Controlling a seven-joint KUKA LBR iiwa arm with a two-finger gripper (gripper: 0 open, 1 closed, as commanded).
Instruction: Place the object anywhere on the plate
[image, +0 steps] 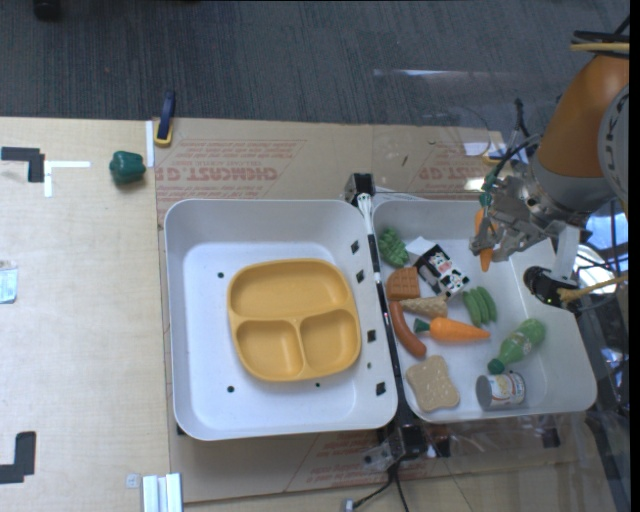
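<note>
A yellow plate (293, 318) with three compartments lies in the left bin (190, 330) and has nothing on it. My gripper (488, 243) hangs over the back right part of the right bin (560, 400). It is shut on a thin orange piece (486, 260) that points downward between the fingers, lifted above the bin floor. The grey arm with its orange band (590, 110) reaches in from the upper right.
The right bin holds a green leafy toy (390, 245), a black-and-white toy (440, 268), a brown cracker (403, 284), a sausage (408, 330), a carrot (458, 330), a pea pod (480, 305), a green bottle (520, 342), a can (500, 388) and a bread slice (432, 383).
</note>
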